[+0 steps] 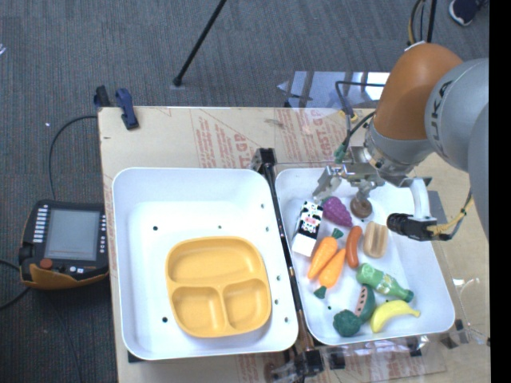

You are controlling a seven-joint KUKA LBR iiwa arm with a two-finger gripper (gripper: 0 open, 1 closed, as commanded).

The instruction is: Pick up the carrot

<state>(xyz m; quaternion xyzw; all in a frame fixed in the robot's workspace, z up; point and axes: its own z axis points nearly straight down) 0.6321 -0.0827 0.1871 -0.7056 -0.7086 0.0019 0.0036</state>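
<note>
On the left of the bench we see a white bin (132, 214) holding a yellow divided plate (217, 284). Beside it, in the right bin (431, 282), lies the carrot (323, 256): bright orange, tapering, its long axis slanting from a blunt upper-right end near the purple grapes (336, 211) down to a lower-left tip. A second orange piece (333, 268) lies touching it, close to parallel. Just left of them sits a black-and-white carton (306, 228); to their right we see a red sausage (353, 246), a green bottle (383, 282), broccoli (346, 323) and a banana (393, 314). Above the grapes hangs the gripper (345, 183), apart from the carrot, and we cannot tell whether it is spread or pressed together
</note>
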